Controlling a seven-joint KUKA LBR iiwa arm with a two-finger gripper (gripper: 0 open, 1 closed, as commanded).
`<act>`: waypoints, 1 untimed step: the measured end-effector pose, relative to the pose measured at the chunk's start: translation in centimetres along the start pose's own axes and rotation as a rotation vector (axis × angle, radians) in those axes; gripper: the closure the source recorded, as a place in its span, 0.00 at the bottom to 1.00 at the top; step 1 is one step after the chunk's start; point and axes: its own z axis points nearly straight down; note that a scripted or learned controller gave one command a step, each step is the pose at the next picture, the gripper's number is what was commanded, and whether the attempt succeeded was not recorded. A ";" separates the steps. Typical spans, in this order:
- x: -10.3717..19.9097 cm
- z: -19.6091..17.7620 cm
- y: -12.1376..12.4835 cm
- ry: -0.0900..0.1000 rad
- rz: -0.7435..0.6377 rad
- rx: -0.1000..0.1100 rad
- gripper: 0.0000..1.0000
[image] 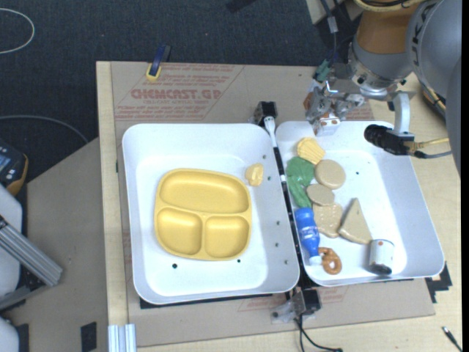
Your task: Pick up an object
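My gripper (329,113) hangs over the back left corner of the right bin (410,196), just behind a yellow ridged piece (310,149). Toy food is clustered on the bin's left side. It includes a green piece (299,176), two tan round biscuits (330,173), a waffle-like cracker (327,219), a tan wedge (356,224), a blue bottle (306,233) and a small pretzel (330,260). A white cylinder (381,255) lies near the front right corner. I see nothing held under the gripper.
The left bin (139,167) holds a yellow divided plate (203,213) and a small pale yellow piece (254,174) near its right wall. A black part with a cable (386,138) juts over the right bin's back edge. A blue and yellow clip (156,63) lies on the board behind.
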 end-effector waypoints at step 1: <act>-1.0 1.4 0.0 0.000 0.003 0.007 1.00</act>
